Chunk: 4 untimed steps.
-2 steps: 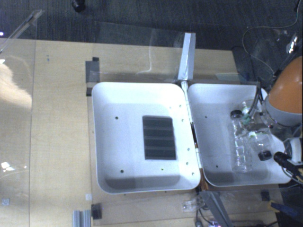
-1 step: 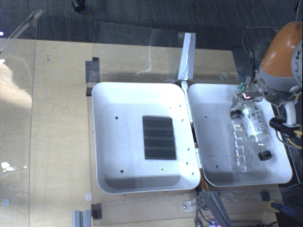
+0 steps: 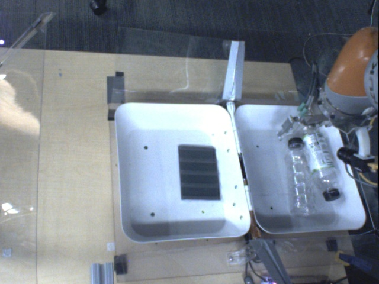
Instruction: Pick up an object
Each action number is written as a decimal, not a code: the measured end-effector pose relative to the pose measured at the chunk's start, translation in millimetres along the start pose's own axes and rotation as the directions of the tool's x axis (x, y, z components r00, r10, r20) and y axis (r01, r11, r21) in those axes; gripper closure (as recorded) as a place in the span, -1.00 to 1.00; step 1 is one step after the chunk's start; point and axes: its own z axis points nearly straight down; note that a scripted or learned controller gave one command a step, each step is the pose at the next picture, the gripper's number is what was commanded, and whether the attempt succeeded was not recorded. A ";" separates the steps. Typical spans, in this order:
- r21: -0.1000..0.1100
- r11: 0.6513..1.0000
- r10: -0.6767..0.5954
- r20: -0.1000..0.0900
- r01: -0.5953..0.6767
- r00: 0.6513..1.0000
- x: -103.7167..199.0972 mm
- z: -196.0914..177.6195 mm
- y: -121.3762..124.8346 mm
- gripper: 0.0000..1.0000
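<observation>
Two clear plastic bottles lie side by side in the right bin (image 3: 266,212). The left bottle (image 3: 299,179) has its black cap at the far end. The right bottle (image 3: 320,158) carries a label and has its black cap at the near end. A dark ribbed rectangular block (image 3: 199,171) lies flat in the middle of the left bin (image 3: 136,135). My gripper (image 3: 303,123) hangs low over the far part of the right bin, just above the far ends of both bottles. Nothing is visibly held.
The arm's orange band (image 3: 352,64) and grey wrist reach in over the right bin's far right corner. Black cables (image 3: 355,158) hang by that bin's right rim. A metal divider strip (image 3: 233,76) stands behind the gap between the bins.
</observation>
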 end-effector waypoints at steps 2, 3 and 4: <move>-0.008 0.971 -0.238 0.002 0.238 0.971 -47.2 75.8 19.8 -1.00; -0.005 0.962 -0.273 0.002 0.273 0.962 -45.9 76.9 -27.9 -1.00; -0.008 0.921 -0.389 0.005 0.389 0.921 -42.7 76.2 -47.6 -1.00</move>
